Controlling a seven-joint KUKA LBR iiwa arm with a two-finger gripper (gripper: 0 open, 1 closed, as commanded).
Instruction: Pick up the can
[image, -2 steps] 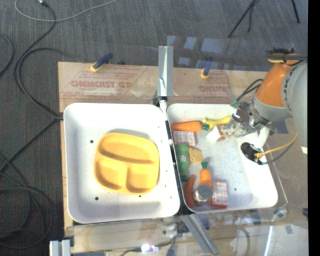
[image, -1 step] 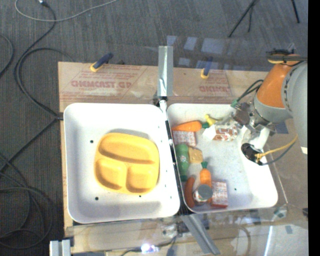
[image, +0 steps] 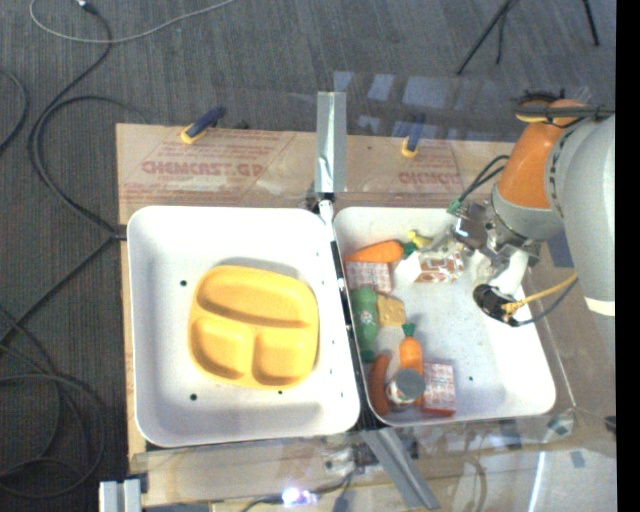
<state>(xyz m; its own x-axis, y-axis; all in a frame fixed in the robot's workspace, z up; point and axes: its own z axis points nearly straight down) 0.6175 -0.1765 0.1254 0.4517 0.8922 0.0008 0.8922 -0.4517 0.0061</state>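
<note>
Can (image: 405, 386), label unreadable, at near edge of right bin (image: 500, 372); pincer (image: 462, 228), grip indiscernible.

The tray (image: 257, 325) was yellow, its bin (image: 160, 400) white; a carrot (image: 376, 251) was orange, a bottle (image: 364, 310) green, the can (image: 405, 386) dull grey.

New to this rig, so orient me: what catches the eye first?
The big yellow plastic compartment tray in the left white bin stands out most. Then the grey arm with its orange band over the right white bin's far corner, and the small silver-topped can amid clutter near its front edge.
</note>
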